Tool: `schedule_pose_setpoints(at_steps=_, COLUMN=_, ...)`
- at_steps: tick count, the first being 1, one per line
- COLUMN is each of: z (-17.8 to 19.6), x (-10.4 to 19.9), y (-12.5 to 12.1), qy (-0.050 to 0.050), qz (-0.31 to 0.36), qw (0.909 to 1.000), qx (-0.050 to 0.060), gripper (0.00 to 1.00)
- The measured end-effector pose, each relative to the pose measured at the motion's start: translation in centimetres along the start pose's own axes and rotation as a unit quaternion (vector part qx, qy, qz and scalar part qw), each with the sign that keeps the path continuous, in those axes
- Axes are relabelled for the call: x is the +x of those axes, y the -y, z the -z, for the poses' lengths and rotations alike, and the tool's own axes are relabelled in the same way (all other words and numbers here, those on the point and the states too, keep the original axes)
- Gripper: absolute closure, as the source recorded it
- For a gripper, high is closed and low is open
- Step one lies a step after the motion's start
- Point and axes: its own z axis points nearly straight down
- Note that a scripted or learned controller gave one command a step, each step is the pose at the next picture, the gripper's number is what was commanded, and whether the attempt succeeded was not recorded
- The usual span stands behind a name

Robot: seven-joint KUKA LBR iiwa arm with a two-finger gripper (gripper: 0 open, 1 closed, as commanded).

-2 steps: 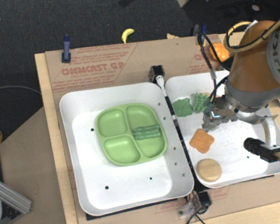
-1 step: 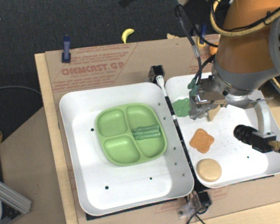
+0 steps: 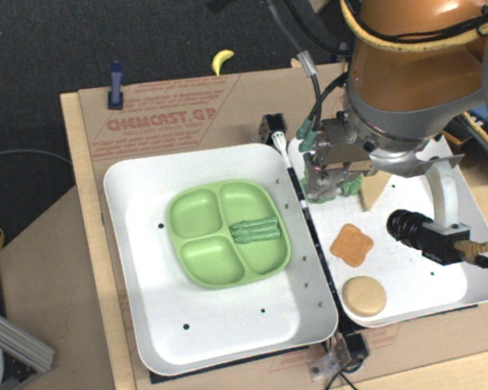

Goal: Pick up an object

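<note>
My gripper (image 3: 326, 185) hangs low over the far left corner of the right bin (image 3: 473, 288), close to the wall between the two bins. A small green thing (image 3: 351, 187) peeks out right beside it, partly hidden, and I cannot tell if it is held. Nearby lies a tan wedge (image 3: 371, 192). Toward the front of that bin lie an orange square waffle piece (image 3: 352, 245) and a round tan bun (image 3: 364, 295). The left bin (image 3: 147, 275) holds a green divided plate (image 3: 198, 237) with a green ridged piece (image 3: 255, 230) in its near right compartment.
The big orange and grey arm (image 3: 425, 38) covers the far right of the bench. A blue clip (image 3: 114, 86) and a small yellow thing (image 3: 222, 59) lie beyond the bins by the cardboard sheet (image 3: 170, 119). Cables run behind.
</note>
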Motion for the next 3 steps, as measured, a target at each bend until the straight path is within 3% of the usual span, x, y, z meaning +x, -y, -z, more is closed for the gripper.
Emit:
schedule_pose_setpoints(at_steps=1, z=3.8, x=6.8, y=-0.1, qy=-0.001, qz=0.001, qw=1.0, qx=0.001, gripper=1.0)
schedule_pose_setpoints(at_steps=3, z=5.7, x=6.4, y=-0.2, qy=0.001, qz=-0.002, qw=1.0, qx=0.001, gripper=1.0)
